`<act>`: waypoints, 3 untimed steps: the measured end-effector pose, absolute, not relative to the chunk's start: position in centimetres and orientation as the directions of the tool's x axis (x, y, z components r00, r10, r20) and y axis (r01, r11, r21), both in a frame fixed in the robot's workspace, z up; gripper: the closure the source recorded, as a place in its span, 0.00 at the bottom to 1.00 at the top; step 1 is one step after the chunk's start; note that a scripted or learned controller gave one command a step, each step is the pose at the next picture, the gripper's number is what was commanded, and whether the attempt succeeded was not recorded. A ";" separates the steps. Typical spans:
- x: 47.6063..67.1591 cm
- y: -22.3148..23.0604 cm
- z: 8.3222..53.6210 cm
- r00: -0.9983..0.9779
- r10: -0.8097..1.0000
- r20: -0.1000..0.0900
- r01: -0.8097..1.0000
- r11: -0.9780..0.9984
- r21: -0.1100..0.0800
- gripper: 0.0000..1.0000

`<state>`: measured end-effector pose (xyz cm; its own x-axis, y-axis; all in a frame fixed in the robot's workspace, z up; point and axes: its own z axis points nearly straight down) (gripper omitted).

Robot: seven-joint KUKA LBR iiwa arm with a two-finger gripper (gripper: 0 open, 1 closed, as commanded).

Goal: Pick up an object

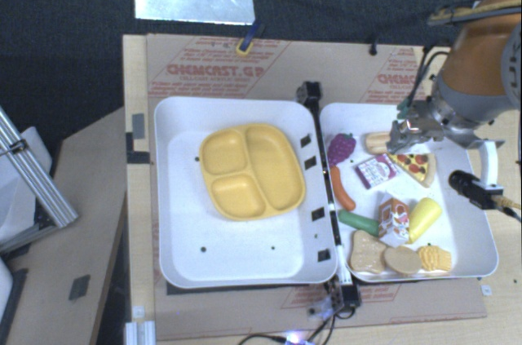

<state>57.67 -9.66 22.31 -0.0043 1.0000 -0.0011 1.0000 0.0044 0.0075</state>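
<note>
**Toy food in the right bin, my claw above the far end**

Toy food fills my right bin (489,254). Nearest the camera lie bread slices (383,257) and a corn piece (435,258), then a small carton (393,218) touching a yellow lemon (424,217). Further back: a green vegetable (359,221), an orange carrot (342,188), a red-and-white packet (373,170), a pizza slice (414,165), purple grapes (341,148). My claw (405,135) hangs over the pizza's far edge; I cannot tell its state. The left bin (179,172) holds a yellow divided plate (249,170).
</note>
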 end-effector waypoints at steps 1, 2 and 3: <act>56.7 -3.7 23.1 -0.010 1.000 0.002 1.000 0.010 0.002 1.00; 55.7 2.2 22.4 -0.009 1.000 0.001 1.000 0.009 0.001 1.00; 55.7 6.8 21.7 -0.008 1.000 0.002 1.000 0.008 0.001 1.00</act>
<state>55.72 6.83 21.67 -0.0083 1.0000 0.0016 1.0000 0.0083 0.0008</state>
